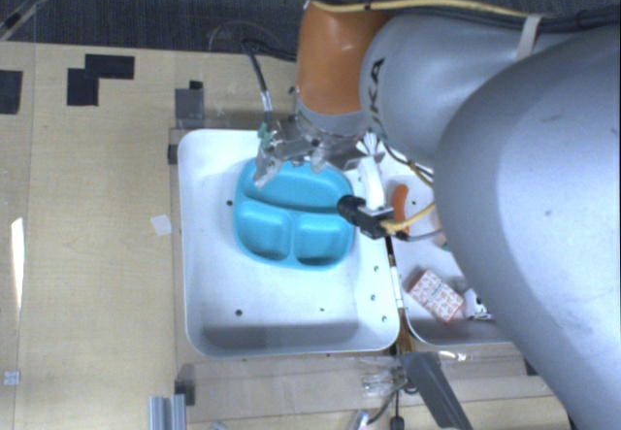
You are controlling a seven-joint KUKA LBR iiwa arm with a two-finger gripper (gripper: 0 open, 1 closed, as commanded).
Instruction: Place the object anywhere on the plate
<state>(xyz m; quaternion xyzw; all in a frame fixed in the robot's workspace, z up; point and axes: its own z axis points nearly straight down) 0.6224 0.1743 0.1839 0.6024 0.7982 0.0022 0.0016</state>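
As the grey arm (505, 147) reached in from the right, we saw its orange band (335, 49) standing over the far side of the left bin (209, 224). The gripper (291, 158) hung just over the far rim of the blue plate (291, 215) — a divided plate with three compartments, lying in the middle of that bin. We could not tell how the tool stood, nor whether it carried anything. A black piece (361, 215) jutted out beside the plate's right edge, over the wall between the two bins. In the right bin (427, 321) lay a small red-and-white patterned box (435, 294), near the front, and further back a small orange object (400, 198) — partly hidden by cables and the arm. Both sat well apart from the plate's surface.
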